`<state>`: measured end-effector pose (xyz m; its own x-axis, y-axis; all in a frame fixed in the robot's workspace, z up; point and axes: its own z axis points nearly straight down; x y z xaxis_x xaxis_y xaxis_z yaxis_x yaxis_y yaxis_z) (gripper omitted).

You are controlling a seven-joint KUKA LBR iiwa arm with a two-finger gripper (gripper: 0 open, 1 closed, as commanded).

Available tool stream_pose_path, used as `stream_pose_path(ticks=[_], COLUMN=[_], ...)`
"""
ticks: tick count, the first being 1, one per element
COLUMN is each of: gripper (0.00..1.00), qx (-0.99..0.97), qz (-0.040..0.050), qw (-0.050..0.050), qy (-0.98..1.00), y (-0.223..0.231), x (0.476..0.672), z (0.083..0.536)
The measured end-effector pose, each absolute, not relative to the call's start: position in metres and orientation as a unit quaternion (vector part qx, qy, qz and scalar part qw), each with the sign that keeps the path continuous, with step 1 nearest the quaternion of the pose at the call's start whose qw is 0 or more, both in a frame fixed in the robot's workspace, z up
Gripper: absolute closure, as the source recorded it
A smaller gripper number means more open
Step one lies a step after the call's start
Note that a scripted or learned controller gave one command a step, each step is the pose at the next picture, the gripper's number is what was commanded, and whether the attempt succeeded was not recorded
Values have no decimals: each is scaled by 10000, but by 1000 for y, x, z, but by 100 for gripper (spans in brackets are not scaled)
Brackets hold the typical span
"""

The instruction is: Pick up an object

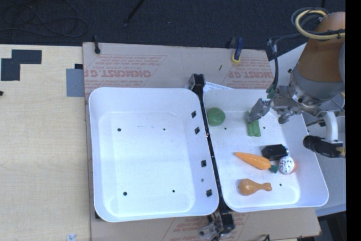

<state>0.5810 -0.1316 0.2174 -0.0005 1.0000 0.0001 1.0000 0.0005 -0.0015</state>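
Nearest my camera, by the front rim of the right bin [316,200], lies an orange gourd-shaped toy [253,187]. Behind it sit a toy carrot [253,160], a white ball with dark spots [286,165] and a small black block [274,150], all close together. A green ball [215,116] rests against the divider side, toward the back.

My claw [256,114] is low over the back half of that bin, directly above a green stick-shaped piece [254,128]. I cannot tell from this angle whether it is wide or narrow, nor whether it touches the green piece. I judge the pick not yet done: nothing is visibly lifted, and every object lies on the bin floor.

What is left, as I read it, is closing on the green piece and raising it. It stands apart from its neighbours, so little blocks the approach. The left bin [101,121] holds no objects.
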Motion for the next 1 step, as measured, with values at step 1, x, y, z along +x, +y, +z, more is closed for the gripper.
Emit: stream_pose_path(ticks=[1], gripper=[0], qx=[-7069], qz=[5], qw=[0], qy=[-7073], y=[-123], x=[639], z=[107])
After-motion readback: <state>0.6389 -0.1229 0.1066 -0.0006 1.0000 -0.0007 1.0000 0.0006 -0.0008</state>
